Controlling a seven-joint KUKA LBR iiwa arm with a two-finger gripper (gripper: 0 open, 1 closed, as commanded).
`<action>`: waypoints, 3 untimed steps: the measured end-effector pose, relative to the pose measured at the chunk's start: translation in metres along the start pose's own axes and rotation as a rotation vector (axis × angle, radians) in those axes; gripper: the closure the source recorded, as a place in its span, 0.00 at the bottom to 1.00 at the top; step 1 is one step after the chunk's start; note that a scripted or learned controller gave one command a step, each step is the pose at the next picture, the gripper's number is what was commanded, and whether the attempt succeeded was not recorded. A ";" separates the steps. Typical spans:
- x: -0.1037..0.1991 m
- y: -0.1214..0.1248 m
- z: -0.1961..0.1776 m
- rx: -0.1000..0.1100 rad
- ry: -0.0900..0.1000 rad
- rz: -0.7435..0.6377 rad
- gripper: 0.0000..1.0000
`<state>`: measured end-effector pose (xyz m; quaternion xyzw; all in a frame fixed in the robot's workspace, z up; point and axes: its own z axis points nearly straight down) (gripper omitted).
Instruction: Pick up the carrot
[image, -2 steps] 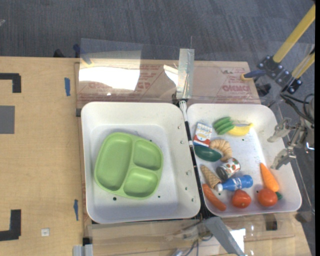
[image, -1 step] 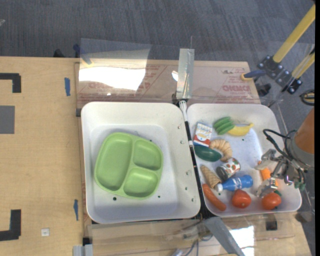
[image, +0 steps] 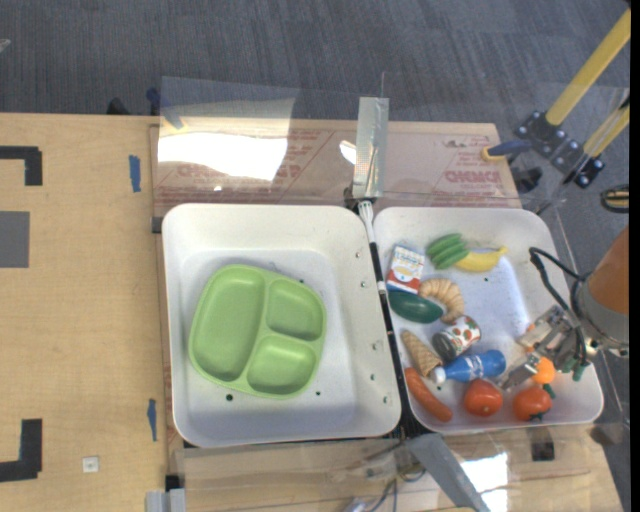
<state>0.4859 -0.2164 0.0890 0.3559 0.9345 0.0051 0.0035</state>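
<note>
The carrot is a small orange piece with a green top, lying near the right wall of the right bin. My gripper hangs right over it, low in the bin, and its metal parts cover the carrot's upper left side. Whether it touches the carrot is not clear. The arm's orange band shows at the right edge.
Two red tomatoes lie just in front of the carrot, with a blue bottle to its left. A long red piece, a cone, a croissant, a banana and green vegetables fill the bin's left half. The left bin holds a green divided plate.
</note>
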 end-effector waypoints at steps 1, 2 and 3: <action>0.019 0.017 0.000 0.007 -0.009 0.027 0.00; 0.016 0.019 -0.013 0.003 -0.019 0.026 1.00; 0.068 0.071 -0.059 0.009 -0.003 0.308 1.00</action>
